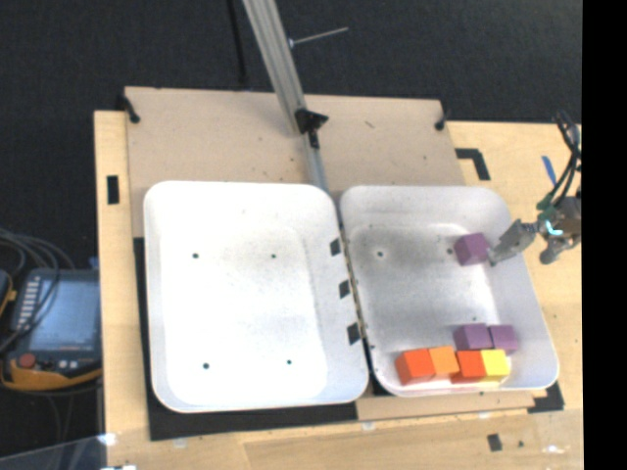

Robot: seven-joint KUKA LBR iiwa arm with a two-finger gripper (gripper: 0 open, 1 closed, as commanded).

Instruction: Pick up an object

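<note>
Grey metal of my jaws (534, 238) sits at the right rim of the right bin (421, 204), and one finger slants down toward a purple block (471, 250) lying alone in that bin's upper right; whether the jaws stand wide or narrow, I cannot tell. Nothing shows between them, so I claim no hold. My worry: the block lies near the bin wall, so a finger could strike the rim or nudge the block away instead of straddling it. Along the near edge, well apart, huddle two more purple blocks (487, 337), orange ones (441, 363) and a yellow one (496, 363), touching each other. The left bin (240, 292) lies beside it on the surface (196, 130).
</note>
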